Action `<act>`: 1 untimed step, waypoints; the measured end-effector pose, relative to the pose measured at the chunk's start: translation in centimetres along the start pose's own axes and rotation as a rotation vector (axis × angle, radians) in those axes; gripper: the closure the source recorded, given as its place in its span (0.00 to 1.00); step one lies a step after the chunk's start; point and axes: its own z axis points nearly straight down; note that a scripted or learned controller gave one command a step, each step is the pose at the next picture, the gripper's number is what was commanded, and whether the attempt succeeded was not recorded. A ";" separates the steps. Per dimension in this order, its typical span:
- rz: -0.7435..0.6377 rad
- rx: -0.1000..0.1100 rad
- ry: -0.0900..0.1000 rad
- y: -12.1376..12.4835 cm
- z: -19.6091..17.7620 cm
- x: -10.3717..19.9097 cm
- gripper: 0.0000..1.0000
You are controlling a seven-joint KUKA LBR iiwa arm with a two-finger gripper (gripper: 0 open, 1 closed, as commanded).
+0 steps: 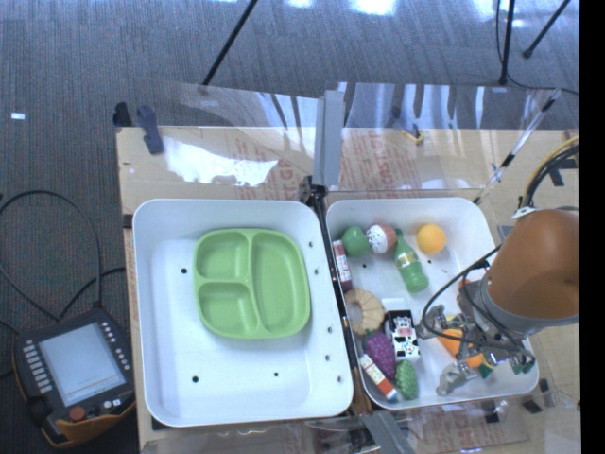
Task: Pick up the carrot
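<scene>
The carrot (451, 340) lies in the right bin (473, 218) near its front right corner. It is orange, with a bit of green top showing at its right end, and most of it is covered by the arm. My gripper (466, 363) hangs directly over it, below the orange wrist band (535, 265), low inside the bin. The wrist and cables hide how the gripper meets the carrot, so contact cannot be judged.
The right bin also holds an orange ball (431, 239), a green bottle (410, 269), a tan ring (363, 310), purple grapes (380, 352), a cow-print carton (402, 335) and several other small toys. A green divided plate (252, 282) sits in the left bin (161, 348).
</scene>
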 end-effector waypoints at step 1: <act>-0.005 -0.001 -0.003 0.2 -1.0 -0.2 1.00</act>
